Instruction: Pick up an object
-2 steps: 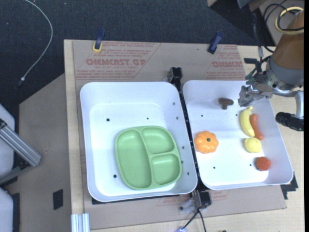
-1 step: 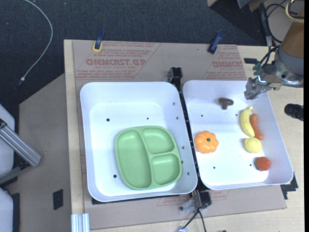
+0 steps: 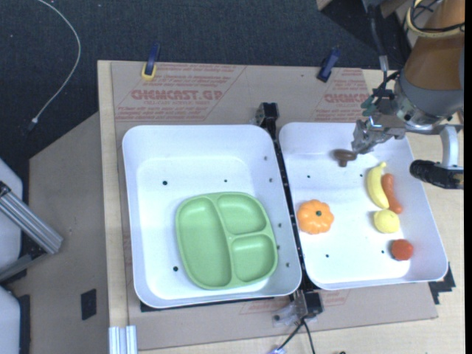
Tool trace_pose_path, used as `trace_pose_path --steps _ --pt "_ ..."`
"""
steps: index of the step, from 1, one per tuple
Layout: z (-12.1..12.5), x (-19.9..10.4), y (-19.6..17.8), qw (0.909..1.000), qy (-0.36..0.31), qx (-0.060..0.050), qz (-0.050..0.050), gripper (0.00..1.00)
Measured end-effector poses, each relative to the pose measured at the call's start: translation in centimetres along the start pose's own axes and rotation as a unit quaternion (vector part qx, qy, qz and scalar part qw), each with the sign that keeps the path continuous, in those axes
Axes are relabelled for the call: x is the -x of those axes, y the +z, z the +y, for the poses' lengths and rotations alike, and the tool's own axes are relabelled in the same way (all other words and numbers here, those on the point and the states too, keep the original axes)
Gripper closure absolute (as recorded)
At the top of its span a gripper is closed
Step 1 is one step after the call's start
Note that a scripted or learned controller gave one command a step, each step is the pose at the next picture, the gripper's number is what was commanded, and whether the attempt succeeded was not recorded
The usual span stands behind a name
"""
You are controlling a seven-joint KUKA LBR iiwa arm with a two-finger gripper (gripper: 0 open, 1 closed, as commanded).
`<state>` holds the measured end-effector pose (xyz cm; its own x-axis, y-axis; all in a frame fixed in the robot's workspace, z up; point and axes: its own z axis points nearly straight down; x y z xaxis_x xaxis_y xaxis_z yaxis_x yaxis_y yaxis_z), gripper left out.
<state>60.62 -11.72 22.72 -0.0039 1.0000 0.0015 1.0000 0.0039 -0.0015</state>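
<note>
The gripper (image 3: 359, 143) is seen over the right bin (image 3: 324, 268), near its far edge; the fingers' state cannot be told. Nothing is seen between them. A banana (image 3: 377, 186) and carrot (image 3: 391, 193) lie touching near the right edge, a lemon (image 3: 386, 220) and tomato (image 3: 401, 250) nearer, a small pumpkin (image 3: 315, 217) by the left edge. A green divided plate (image 3: 225, 239) is in the left bin (image 3: 147, 161).

The grey KUKA arm (image 3: 435, 98) has a broad, rounded orange band (image 3: 436, 63) above its wrist, glossy under the light. A pale looped cable (image 3: 428, 9) lies over its upper casing. Below the band, a grey metal collar leads into the small two-finger gripper (image 3: 352, 153), built of dull silver parts with what may be a blue-green fitting, blurred here.
</note>
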Motion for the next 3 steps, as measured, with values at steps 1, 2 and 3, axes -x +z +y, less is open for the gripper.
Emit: trace_pose_path --steps 1,2,3 --pt "0.0 -5.6 -1.0 1.0000 -0.001 0.001 0.000 1.00" --pt "0.7 -11.7 -1.1 1.0000 -0.001 0.002 0.000 1.00" --pt "-0.6 -17.2 0.2 1.0000 -0.001 -0.001 0.000 1.00"
